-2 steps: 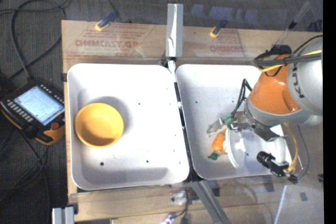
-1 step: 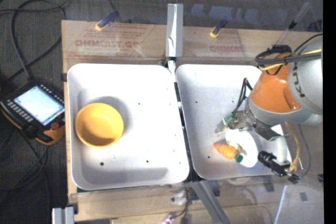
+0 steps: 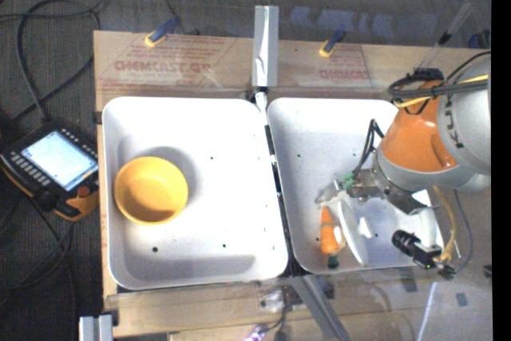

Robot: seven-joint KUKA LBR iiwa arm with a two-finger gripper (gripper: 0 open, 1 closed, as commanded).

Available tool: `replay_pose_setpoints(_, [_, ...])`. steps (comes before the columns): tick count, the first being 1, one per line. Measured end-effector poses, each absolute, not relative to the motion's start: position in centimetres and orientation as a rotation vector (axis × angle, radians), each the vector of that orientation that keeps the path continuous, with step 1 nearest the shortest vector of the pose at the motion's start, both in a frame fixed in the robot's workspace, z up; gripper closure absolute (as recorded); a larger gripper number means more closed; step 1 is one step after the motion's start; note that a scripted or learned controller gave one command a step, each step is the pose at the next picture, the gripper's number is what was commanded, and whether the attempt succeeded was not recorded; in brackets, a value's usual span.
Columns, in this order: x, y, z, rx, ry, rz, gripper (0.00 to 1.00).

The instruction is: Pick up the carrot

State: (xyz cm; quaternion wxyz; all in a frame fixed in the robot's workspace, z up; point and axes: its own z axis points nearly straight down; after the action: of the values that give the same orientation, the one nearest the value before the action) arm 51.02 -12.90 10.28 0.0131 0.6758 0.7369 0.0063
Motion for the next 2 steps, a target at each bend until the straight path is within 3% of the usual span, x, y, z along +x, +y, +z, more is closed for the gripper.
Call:
replay_pose_setpoints(1, [49.8, -9.7, 9.5, 2.042, 2.337, 0.034, 0.0])
replay_pose_setpoints(2, [48.4, -5.0, 18.3, 1.755, 2.607, 0.0, 0.0])
